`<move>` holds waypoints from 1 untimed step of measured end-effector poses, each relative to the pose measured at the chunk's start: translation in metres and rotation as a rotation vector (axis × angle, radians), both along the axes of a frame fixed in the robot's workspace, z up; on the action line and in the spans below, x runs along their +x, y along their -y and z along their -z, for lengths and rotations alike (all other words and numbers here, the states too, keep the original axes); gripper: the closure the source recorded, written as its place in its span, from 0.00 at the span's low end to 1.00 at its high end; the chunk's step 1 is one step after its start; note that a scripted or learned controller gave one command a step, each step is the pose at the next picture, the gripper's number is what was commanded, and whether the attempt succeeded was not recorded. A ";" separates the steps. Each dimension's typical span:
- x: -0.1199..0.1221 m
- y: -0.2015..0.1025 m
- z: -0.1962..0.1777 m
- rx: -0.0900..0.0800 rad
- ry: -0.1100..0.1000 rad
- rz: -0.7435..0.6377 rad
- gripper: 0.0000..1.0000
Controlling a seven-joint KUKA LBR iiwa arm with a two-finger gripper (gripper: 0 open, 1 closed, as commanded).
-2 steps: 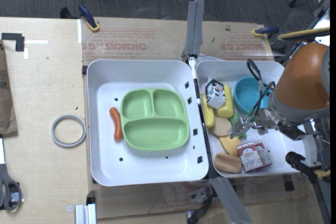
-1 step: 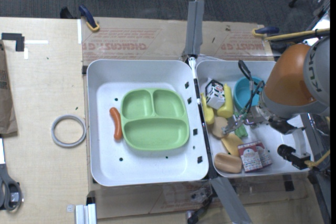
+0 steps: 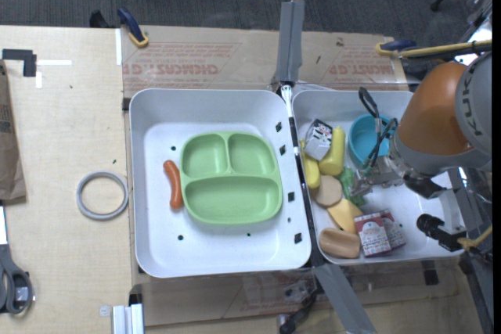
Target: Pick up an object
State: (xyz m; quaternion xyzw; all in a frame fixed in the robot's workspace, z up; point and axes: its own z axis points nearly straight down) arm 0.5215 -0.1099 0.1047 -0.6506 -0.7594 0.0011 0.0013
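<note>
Camera view, left to right: a tape ring point(image 3: 102, 195) lies on the counter point(image 3: 63, 129); the left bin point(image 3: 149, 168) holds a green tray point(image 3: 231, 177) with an orange carrot point(image 3: 174, 184) beside it, long axis running away from me. From my remote seat, I place the pincer point(image 3: 368, 176) low in the crowded right bin point(image 3: 438, 246), near a yellow banana point(image 3: 335, 151) lying lengthwise and a blue cup point(image 3: 365, 138). I cannot tell its grip state. My worry: tight clutter may deflect it, yielding an empty lift.
</note>
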 end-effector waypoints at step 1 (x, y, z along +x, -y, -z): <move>0.000 0.000 0.000 0.000 0.000 0.000 0.00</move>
